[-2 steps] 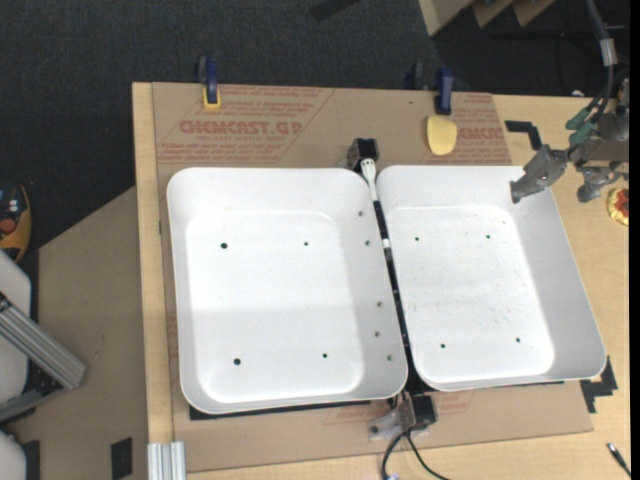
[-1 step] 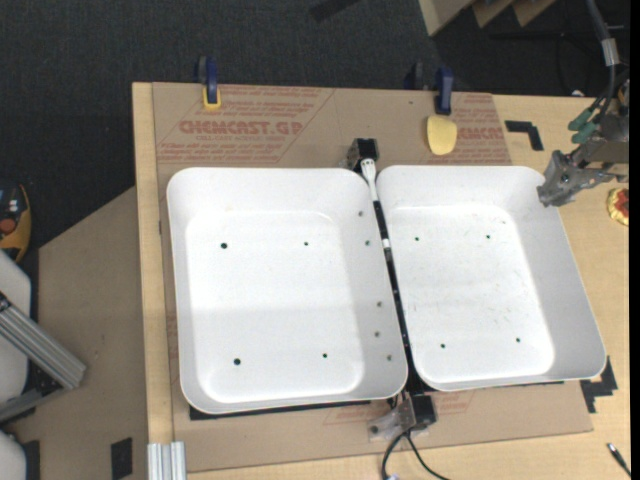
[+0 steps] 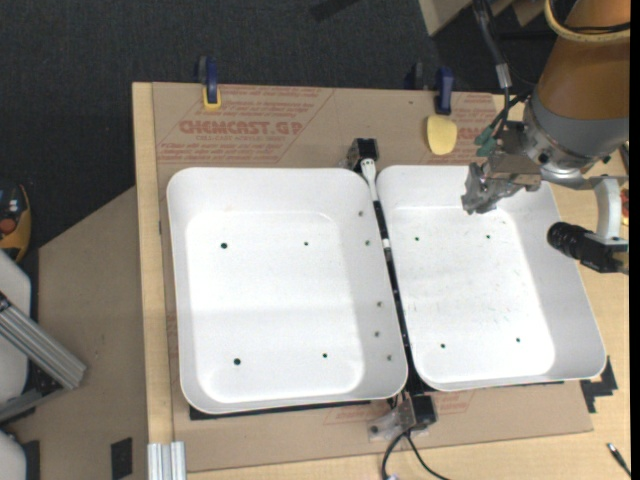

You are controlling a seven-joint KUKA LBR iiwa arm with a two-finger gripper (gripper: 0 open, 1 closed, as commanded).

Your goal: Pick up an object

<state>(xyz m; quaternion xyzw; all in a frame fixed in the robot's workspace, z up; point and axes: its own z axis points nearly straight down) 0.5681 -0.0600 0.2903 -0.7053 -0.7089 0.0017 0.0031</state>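
A blue clamp (image 3: 208, 71) grips the far edge of the brown board (image 3: 150, 268) at about 11 o'clock from the left bin (image 3: 185, 298). The white floor of that bin is marked by four small dark dots. Along its 3 o'clock side a black strip (image 3: 385, 258) runs between it and the right bin (image 3: 560, 328), the two rims nearly touching it.

The pale yellow object (image 3: 441, 134) lies on the bare board just beyond the right bin's far rim, outside both bins, with a second blue clamp (image 3: 444, 88) just past it at 12 o'clock.

The gripper (image 3: 483, 196) hangs over the far part of the right bin, near its rim. From the gripper, the yellow object sits at about 11 o'clock, near but apart, with the bin's rim between them. Whether the pincer is released or clenched cannot be told at this angle, and nothing can be made out in its grasp.

The grey arm (image 3: 585, 118) with its orange band comes in from 2 o'clock. A black part (image 3: 585, 246) juts over the right bin's 3 o'clock edge.
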